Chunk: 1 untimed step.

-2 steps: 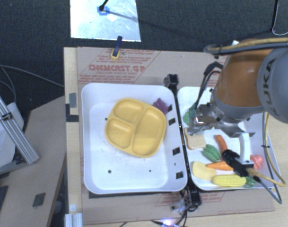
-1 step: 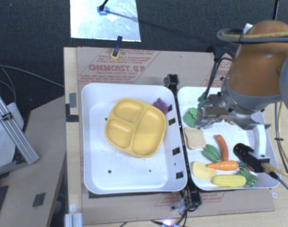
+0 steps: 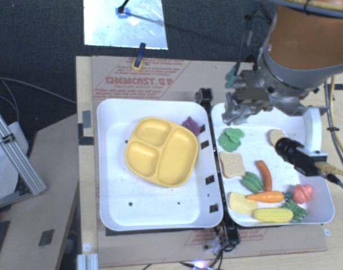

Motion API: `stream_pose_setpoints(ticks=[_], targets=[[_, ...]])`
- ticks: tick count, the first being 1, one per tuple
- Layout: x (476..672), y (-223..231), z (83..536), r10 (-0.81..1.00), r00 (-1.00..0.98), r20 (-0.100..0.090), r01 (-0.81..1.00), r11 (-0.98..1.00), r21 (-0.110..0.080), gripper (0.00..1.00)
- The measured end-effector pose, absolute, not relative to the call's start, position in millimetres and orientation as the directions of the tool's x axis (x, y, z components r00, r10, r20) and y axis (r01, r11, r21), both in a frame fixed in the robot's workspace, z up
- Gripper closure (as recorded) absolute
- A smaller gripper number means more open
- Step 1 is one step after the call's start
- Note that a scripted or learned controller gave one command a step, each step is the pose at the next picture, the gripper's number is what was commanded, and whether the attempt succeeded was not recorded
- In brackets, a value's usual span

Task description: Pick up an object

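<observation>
Hand (image 3: pixel 234 116) above right white bin (image 3: pixel 320 210); grip state unclear. Flat green toy lettuce leaf (image 3: pixel 231 139) just below: likely light, stiff, slick plastic; pinch across thin edge.

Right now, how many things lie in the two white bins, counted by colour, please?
Yellow: 3, the divided plate, the corn, the cheese wedge
Green: 3, the lettuce leaf, the bean pods, the leafy piece
Orange or red: 3, the carrot, the sausage, the pink-red fruit
Tan: 2, the bread slice, the pale round piece
Purple: 1, the purple piece
Total: 12
</observation>
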<state>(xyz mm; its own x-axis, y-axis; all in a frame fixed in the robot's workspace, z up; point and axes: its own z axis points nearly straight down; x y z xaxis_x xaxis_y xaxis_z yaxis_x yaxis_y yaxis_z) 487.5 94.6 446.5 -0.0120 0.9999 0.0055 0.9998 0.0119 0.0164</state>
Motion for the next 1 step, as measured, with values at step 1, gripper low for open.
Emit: stream_pose_setpoints(ticks=[1], targets=[[487.8,123.6,252.0,1.000,-0.002,-0.002,1.000,0.002,-0.013,1.00]])
